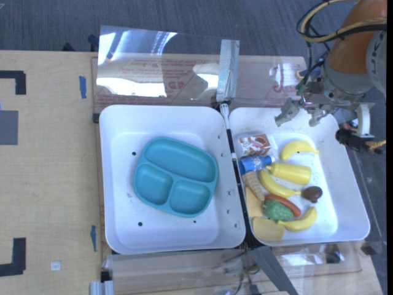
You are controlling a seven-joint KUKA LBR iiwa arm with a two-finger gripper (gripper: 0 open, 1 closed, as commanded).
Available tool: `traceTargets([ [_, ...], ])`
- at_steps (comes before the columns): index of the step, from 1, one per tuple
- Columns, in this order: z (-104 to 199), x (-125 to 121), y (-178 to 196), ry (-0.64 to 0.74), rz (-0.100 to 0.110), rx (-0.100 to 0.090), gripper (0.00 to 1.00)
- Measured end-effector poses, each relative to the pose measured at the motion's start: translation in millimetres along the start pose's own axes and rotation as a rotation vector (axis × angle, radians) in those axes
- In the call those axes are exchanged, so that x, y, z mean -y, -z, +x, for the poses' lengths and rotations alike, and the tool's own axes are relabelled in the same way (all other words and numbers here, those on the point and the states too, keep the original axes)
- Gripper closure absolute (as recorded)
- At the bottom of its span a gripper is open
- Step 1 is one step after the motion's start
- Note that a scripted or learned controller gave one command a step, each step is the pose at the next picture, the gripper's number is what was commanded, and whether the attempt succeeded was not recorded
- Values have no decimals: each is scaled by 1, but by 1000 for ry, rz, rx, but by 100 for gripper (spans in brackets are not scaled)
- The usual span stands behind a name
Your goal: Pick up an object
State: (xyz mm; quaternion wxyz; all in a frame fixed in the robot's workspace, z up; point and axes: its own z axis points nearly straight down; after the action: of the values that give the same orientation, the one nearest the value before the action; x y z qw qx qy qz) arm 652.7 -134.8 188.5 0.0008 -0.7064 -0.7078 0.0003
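- Camera view had the pincer (300,113) hanging over the far rim of the right bin (353,183), its two grey fingers (285,115) splayed apart with nothing between them.
- Behind it, the orange-banded arm (356,45) reached in from the right, looped with yellow cable (319,14).
- Nearest below the pincer lay a small brown-and-white packet (255,144) and a little banana (296,149), both apart from the fingers.
- Further in, the toys crowded together: a yellow tube-like piece (291,173), a blue bottle (255,163), a long banana (274,184), a brown lump (312,193), a green leafy piece (279,211), and another banana (302,219) at the near side.
- The left bin (116,165) held a teal divided plate (175,176), well apart from the arm.
- By my judgement, this was the approach step: no object had been chosen by contact, and nothing was lifted.
- The next move would call for bringing the pincer down over one piece standing clear of its neighbours, the little banana being the likeliest, then closing across its narrow width.
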Motion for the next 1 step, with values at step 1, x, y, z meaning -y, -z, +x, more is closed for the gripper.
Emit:
traceTargets([
  [1,16,10,-72,-94,-33,3,0],
])
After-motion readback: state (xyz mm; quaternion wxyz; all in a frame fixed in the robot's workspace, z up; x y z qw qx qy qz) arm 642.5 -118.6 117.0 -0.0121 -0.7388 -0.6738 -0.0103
